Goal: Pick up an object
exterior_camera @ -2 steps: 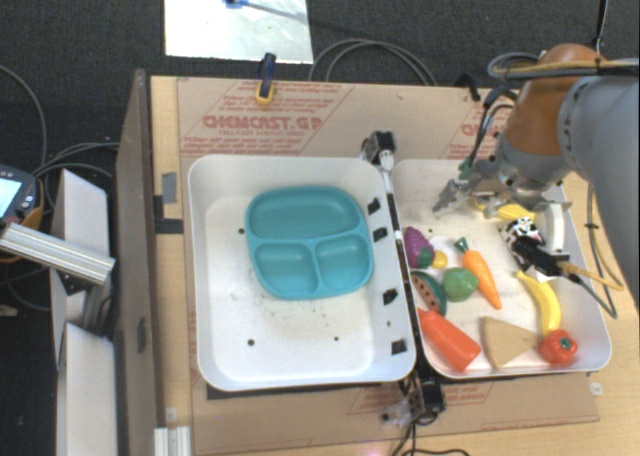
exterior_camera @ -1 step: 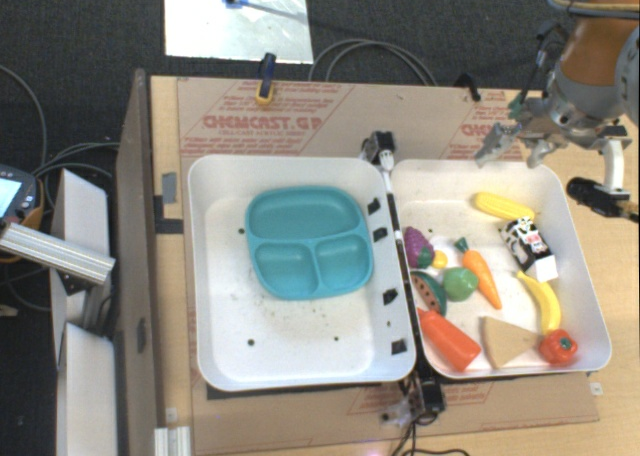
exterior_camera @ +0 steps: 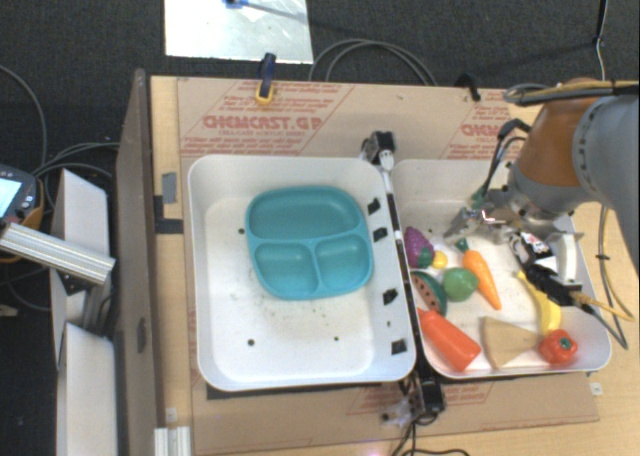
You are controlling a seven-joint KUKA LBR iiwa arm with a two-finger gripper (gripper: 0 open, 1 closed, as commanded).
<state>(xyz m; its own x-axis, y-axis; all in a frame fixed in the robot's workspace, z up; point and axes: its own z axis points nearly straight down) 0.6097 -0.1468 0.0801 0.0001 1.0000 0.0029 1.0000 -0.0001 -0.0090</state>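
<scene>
The right bin holds several toy foods. A purple eggplant lies by the bin's left wall, with a small yellow piece beside it. Further forward are a green lime, an orange carrot and a watermelon slice. Along the front lie a red-orange pepper, a tan wedge, a tomato and a banana. My gripper hangs low over the middle of the right bin, just behind the carrot and right of the eggplant. Nothing is visibly held in it.
The left bin carries a teal divided tray. A black-clipped divider separates the two bins. Cables run from the arm over the right bin's right edge. Cardboard lies under the bins.
</scene>
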